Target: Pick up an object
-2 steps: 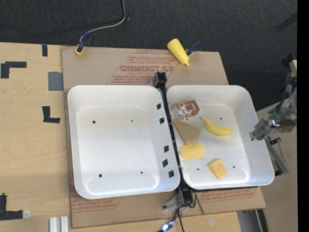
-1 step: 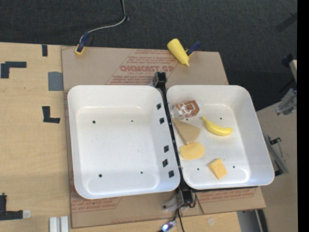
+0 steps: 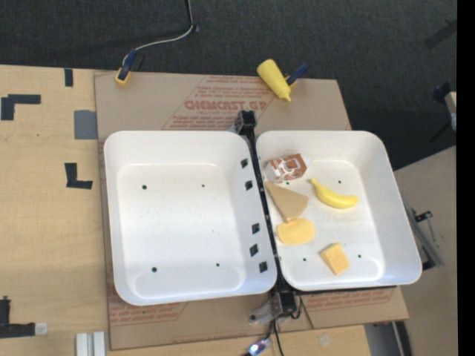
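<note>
5 items point(image 3: 286, 168) in right bin point(image 3: 375, 150)

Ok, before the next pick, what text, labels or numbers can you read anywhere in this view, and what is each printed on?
"CHEMCAST GP": red print on the brown board under the bins, above the left bin; the last letters are uncertain.
More red print around that word is too small to read.
The brown and white packet in the right bin shows markings too blurred to read.
</note>
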Controlling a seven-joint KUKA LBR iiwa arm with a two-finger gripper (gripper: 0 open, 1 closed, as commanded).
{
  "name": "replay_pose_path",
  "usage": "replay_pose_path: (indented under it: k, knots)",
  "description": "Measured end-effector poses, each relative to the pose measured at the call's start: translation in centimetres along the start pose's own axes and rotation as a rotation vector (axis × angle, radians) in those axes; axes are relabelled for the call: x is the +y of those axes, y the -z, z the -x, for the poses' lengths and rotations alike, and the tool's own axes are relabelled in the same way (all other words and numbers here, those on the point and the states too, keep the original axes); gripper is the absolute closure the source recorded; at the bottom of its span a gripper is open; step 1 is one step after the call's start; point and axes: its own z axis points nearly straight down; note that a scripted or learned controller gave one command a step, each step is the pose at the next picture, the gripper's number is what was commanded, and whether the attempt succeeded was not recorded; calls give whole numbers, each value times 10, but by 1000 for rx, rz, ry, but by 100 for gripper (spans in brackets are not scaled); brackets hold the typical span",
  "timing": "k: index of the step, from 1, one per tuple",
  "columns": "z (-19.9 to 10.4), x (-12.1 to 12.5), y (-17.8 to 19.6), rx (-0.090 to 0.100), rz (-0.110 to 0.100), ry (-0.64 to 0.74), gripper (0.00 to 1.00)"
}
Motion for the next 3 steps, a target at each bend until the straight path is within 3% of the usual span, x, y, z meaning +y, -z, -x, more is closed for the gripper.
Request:
replay_pose_path:
  k: [1, 2, 3]
  knots:
    - [-18, 6, -200, 9, -34, -4, 100]
    - [-41, 18, -66, 2, -2, 0, 100]
    - [-66, -6, -193, 8, -32, -5, 100]
